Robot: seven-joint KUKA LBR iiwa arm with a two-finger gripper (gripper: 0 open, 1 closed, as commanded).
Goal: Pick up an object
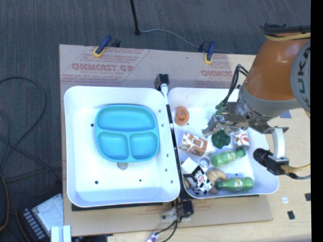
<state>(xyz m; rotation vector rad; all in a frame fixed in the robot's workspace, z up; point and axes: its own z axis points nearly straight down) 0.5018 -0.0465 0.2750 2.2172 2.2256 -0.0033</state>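
My gripper (222, 127) hangs in the right bin (262, 188), directly over a dark green object (220, 139) that sits just below its tips; I cannot tell whether it is clenched or released. Two green bottles (227, 158) lie nearer me, long axes left-right. The board (103, 67) reads "CHEMCAST GP".

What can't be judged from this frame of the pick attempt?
- Gripper fingers: too small and cluttered in the camera view to judge.
- Dark green object: partly covered by the gripper; contact unclear.
- Small item below the blue tray: too small to identify.
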